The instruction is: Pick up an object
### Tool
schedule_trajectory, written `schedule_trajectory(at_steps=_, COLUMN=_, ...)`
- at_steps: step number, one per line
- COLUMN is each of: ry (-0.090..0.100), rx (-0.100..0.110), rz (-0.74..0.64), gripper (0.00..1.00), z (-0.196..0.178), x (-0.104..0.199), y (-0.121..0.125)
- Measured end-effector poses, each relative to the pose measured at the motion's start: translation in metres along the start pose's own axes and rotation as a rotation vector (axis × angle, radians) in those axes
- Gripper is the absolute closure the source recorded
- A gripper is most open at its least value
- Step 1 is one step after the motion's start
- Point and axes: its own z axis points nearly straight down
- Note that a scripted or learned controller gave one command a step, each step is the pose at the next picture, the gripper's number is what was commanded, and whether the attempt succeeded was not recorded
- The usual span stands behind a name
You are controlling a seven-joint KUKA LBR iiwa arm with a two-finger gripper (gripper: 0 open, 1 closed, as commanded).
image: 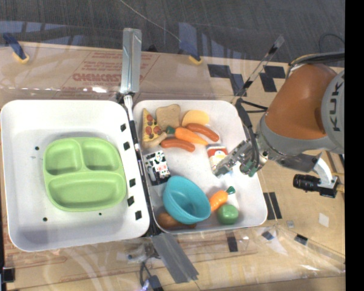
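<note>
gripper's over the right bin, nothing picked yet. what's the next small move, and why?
Probably a short straight descent. The gripper sits right at the small red-and-white item in the right bin, with nothing visibly between its fingers. That item lies apart from the sausages and the blue bowl, so dropping there risks little contact with its neighbours.

- A blue bowl (185,199) lies tilted on its side in the right bin (246,126), near the front wall.
- A pizza slice (149,126), toast (168,116), two sausages (202,131) and a carrot (190,136) crowd the back.
- A green pepper (227,213) sits at the front corner, beside a second carrot (218,199).
</note>
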Motion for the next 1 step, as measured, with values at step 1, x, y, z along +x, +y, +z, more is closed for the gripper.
schedule_trajectory(at_steps=1, ry=0.010, rx=0.005, rz=0.158, gripper=1.00, z=0.1143, x=0.0133, y=-0.0220)
